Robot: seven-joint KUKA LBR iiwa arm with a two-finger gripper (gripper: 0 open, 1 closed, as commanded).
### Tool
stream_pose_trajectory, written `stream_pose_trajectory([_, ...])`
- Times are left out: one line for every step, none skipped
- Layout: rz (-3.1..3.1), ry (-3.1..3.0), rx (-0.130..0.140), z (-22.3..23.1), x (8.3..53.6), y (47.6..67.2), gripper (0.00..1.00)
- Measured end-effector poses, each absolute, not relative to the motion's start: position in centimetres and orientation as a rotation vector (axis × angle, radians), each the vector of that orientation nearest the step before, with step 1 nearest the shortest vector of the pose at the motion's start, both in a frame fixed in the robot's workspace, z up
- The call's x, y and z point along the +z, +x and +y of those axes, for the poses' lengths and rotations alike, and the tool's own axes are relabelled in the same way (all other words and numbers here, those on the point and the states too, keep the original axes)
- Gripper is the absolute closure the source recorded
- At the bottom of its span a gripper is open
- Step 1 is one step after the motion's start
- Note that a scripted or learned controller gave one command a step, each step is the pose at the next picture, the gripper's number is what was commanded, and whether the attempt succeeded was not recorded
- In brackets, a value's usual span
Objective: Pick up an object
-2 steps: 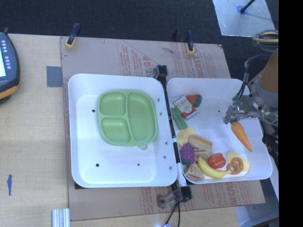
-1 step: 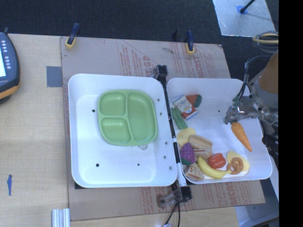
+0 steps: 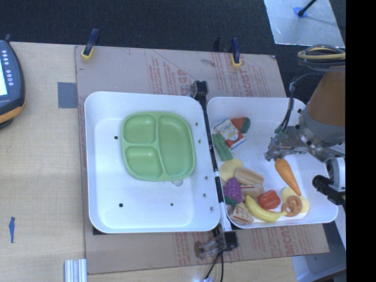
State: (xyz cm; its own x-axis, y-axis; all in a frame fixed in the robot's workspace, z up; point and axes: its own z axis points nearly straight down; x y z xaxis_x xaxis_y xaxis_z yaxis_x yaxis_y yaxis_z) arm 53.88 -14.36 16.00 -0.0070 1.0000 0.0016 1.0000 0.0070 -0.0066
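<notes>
Green divided plate (image 3: 158, 145) sits in your left bin (image 3: 97, 157); right bin (image 3: 258, 107) holds toy food, the carrot (image 3: 287, 175) just beside your gripper (image 3: 281, 148). Whether the jaws are apart or closed, you cannot tell.

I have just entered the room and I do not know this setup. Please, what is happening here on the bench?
A grey robot arm reaches in from the right over the right bin, which holds toy food. Its gripper is low in that bin, just left of the top of a carrot, with nothing visibly held. A banana, a tomato, purple grapes and other pieces lie toward the near side. The left bin holds a green divided plate.
</notes>
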Motion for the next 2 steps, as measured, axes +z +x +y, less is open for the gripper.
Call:
stream_pose_trajectory([-2.229, -2.205, 0.003, -7.37, 19.3, 50.42, 1.0])
stream_pose_trajectory([-2.224, -2.213, 0.005, -7.75, 19.16, 50.54, 0.0])
